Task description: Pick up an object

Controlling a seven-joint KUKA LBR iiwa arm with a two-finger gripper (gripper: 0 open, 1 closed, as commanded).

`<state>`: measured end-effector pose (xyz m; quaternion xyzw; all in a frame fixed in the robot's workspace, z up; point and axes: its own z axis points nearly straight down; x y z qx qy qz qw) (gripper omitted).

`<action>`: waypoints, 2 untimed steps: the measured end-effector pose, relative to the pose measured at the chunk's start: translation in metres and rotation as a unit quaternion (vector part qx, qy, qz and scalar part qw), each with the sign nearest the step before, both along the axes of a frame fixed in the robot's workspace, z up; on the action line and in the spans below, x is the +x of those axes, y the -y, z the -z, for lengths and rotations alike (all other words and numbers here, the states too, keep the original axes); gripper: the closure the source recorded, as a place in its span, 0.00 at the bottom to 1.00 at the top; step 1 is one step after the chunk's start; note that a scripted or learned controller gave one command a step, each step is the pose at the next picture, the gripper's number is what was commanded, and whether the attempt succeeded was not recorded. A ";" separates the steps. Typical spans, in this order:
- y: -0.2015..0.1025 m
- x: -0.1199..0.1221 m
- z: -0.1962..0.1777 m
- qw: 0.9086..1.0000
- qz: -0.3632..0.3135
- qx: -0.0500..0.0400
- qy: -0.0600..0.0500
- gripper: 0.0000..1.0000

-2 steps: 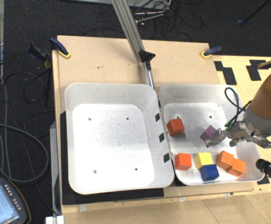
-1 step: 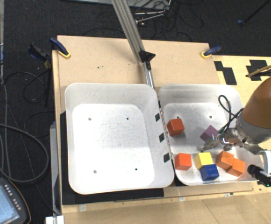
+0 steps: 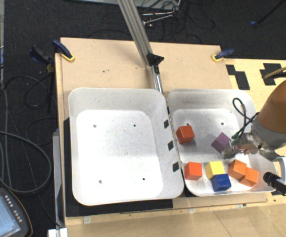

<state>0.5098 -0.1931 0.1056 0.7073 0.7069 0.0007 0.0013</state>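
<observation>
The right bin (image 3: 202,100) holds 4 orange blocks (image 3: 185,134), 1 purple (image 3: 221,142), 1 yellow (image 3: 214,169), 1 blue (image 3: 221,182).

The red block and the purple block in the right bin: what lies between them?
In the camera view, nothing lies between the red block and the purple block; that stretch is bare white floor of the right bin.

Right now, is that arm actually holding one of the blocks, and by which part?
Cannot be told: the gripper sits beside the purple block, but no block shows between its fingers.
</observation>
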 end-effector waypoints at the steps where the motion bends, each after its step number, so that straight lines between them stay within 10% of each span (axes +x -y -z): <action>1: 0.004 -0.003 -0.044 1.000 0.000 -0.001 0.001 1.00; 2: 0.006 0.008 -0.092 1.000 -0.002 -0.001 0.002 1.00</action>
